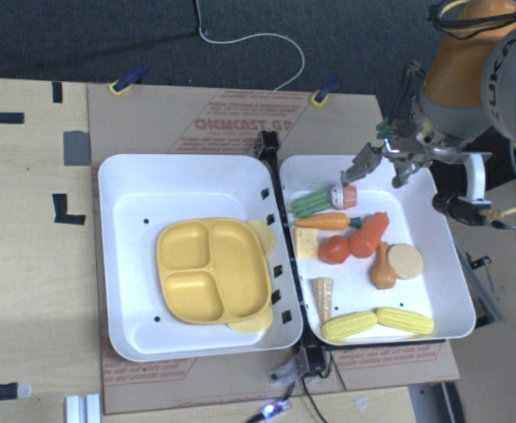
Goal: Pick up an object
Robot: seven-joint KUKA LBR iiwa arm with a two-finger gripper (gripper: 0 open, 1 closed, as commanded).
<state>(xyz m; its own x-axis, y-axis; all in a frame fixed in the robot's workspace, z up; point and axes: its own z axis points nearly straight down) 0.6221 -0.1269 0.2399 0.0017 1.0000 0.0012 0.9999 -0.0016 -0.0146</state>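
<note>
My gripper (377, 176) hangs open over the back of the right bin (447, 263), with nothing between its fingers. Its left fingertip (353, 176) is just above a small red and white piece (346, 197). Beside that piece lies a green vegetable (310, 204), and an orange carrot (322, 222) lies in front of both. Further forward are a red pepper (370, 233), a tomato (333, 250), a brown piece (383, 271), a beige disc (406, 261), a cone (324, 296) and two corn cobs (350, 326) (405, 321).
The left bin (125, 236) holds a yellow divided plate (213, 269). A pale yellow square (305, 243) lies by the wall between the bins. Both bins rest on cardboard (231, 122). A white cable (249, 38) runs behind them.
</note>
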